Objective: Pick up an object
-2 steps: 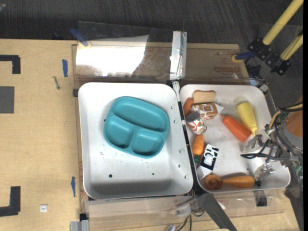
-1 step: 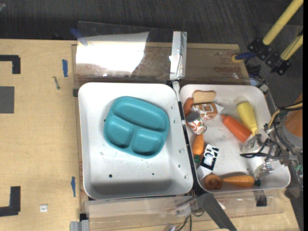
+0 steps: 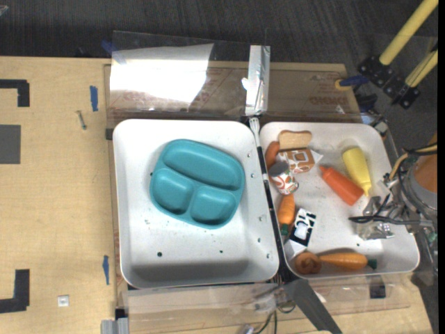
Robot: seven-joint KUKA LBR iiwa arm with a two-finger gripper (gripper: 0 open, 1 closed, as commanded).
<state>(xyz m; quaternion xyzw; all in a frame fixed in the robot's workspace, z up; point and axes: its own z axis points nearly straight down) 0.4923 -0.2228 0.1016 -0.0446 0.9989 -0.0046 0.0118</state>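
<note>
- Camera view: arm enters from the right; gripper (image 3: 381,218) sits low at the right bin's (image 3: 403,259) right edge, dark fingers spread a little, nothing between them.
- Right bin is crowded: yellow bottle (image 3: 357,168) and orange bottle (image 3: 341,184) lie side by side, nearest the gripper; carrot (image 3: 341,259) along the near wall; bread slice (image 3: 295,140) at the far left corner; black-and-white block (image 3: 302,227) left of centre.
- No target is fixed yet. Orange bottle looks the best bet: close, with bare floor on its near side.
- Judgement: turn the fingers across the bottle's narrow width and come straight down; a slanted approach risks nudging the yellow bottle.
- Left bin (image 3: 128,207) carries a teal tray (image 3: 197,181), well apart from the gripper.
- Bins sit on a light wooden bench (image 3: 55,186); dark carpet (image 3: 208,5) beyond; yellow poles (image 3: 410,21) at the far right.
</note>
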